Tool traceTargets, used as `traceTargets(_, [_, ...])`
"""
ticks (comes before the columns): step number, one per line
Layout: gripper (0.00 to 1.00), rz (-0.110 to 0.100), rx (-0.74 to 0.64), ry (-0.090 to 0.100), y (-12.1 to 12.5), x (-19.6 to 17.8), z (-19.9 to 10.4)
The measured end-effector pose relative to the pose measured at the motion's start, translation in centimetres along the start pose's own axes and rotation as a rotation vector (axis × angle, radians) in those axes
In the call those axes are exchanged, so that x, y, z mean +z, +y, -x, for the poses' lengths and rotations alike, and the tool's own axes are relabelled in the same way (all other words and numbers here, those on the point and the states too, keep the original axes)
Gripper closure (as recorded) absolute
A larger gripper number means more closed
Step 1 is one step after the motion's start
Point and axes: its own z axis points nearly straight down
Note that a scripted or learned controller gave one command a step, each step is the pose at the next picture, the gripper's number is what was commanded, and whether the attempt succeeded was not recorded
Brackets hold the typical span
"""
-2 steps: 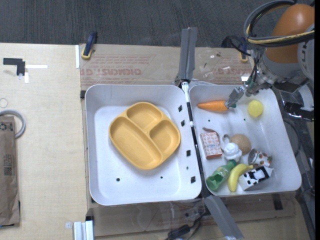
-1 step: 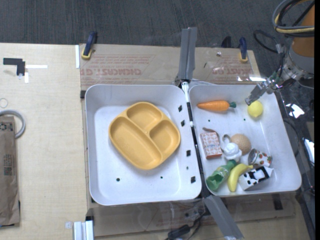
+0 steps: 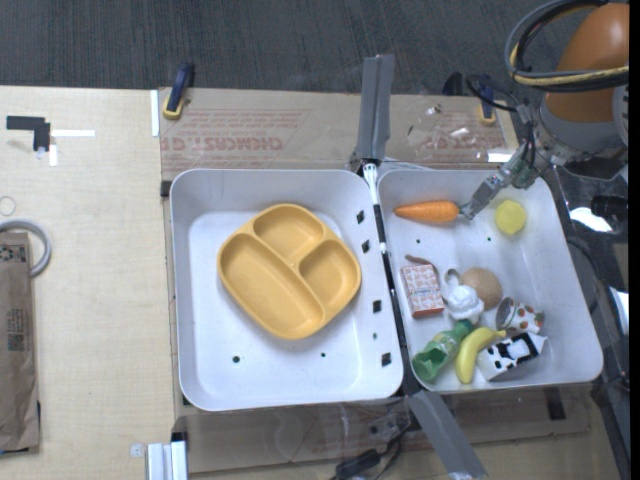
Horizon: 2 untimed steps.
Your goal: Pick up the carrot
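Grey arm [image 3: 560, 118], orange band, black cables

A carrot [image 3: 427, 211] is seen lying near the back of the right bin [image 3: 575, 298], with the gripper [image 3: 472, 206] placed just beside its right end. A yellow divided plate [image 3: 289, 269] is held in the left bin [image 3: 200, 348].

Bright, even overhead light; soft shadows; glare on the white bins [image 3: 190, 298]; slightly soft focus.
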Motion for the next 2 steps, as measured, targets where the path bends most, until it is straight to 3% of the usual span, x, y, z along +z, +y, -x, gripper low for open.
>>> traceTargets(1, [0.0,0.0,-0.107,0.0,1.1,-0.5,-1.6])
traceTargets(2, [0.0,0.002,-0.065,-0.002,0.6,-2.2,-1.2])
